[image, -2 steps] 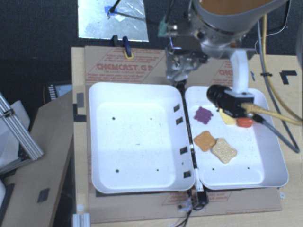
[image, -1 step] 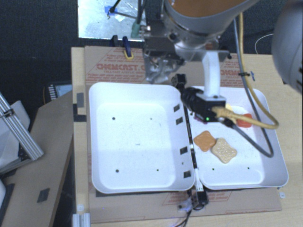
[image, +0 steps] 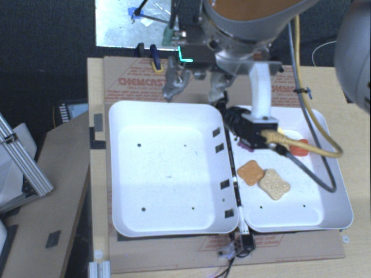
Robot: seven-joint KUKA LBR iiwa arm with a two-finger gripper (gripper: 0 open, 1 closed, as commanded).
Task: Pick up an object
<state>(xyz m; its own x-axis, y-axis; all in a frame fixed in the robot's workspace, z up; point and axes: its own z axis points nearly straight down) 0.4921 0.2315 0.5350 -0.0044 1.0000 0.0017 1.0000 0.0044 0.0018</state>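
Nearest your lens is the arm (image: 255, 4), its grey and orange body crossing the top of the view. Below it, locate the pincer (image: 194, 88): the two fingers (image: 173, 84) stand spread, and between them you see only the printed cardboard sheet (image: 133, 80) and the far rim of the left bin (image: 168, 172). Note that the pincer hangs over that far rim, near the corner where the two bins meet. Just to its right in the view, identify a white post (image: 261, 94) ending in a black block (image: 252, 129), which sits over the far left corner of the right bin (image: 313, 213). From this block a yellow cable (image: 310, 149) and a grey cable (image: 316, 175) run out across the right bin. Find the pickable things in the right bin, well apart from the pincer: a red item (image: 299, 150) partly under the yellow cable, a tan piece (image: 250, 171) near the dividing wall, and a pale piece (image: 273, 185) touching the tan piece on its near right side. Both bins rest on the cardboard sheet, which lies on the desk (image: 75, 172).
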